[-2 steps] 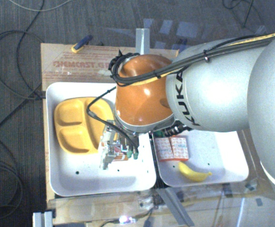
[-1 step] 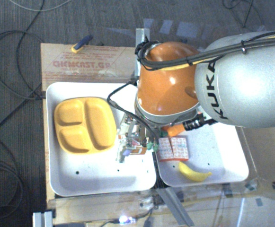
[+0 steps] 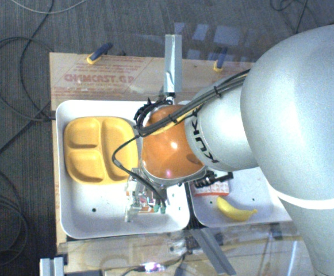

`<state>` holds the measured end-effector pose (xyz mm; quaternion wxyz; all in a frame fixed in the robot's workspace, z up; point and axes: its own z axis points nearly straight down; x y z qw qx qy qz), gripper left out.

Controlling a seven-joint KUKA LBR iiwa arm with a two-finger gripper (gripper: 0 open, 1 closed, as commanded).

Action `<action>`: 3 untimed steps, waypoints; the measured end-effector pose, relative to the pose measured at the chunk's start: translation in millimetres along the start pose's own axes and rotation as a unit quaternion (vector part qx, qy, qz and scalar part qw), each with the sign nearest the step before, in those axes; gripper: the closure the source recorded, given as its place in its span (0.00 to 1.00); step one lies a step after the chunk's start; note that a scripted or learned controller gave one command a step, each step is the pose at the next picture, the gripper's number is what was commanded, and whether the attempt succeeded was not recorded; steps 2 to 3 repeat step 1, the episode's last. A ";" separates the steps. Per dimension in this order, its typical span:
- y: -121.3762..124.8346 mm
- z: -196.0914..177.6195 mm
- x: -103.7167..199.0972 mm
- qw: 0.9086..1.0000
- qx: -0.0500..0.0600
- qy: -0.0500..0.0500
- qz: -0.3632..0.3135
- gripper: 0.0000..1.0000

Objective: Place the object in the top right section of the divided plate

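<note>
White left bin (image 3: pixel 86 211); fingers (image 3: pixel 141 203) low beside yellow divided plate (image 3: pixel 98 148)

bench (image 3: pixel 98 79) — wooden | on it: left bin (image 3: pixel 86 217), right bin (image 3: pixel 264 211) — side by side

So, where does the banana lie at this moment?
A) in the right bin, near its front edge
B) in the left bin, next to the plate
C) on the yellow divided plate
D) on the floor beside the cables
A: the banana lies on the floor of the right bin, while the yellow divided plate sits apart in the left bin.
</note>
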<state>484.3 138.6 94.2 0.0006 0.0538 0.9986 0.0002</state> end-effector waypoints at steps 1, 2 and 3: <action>0.3 0.5 3.9 1.000 0.002 0.007 -0.002 0.00; 0.3 0.5 3.9 1.000 0.002 0.007 -0.002 0.00; 0.3 0.5 3.9 1.000 0.002 0.007 -0.002 0.00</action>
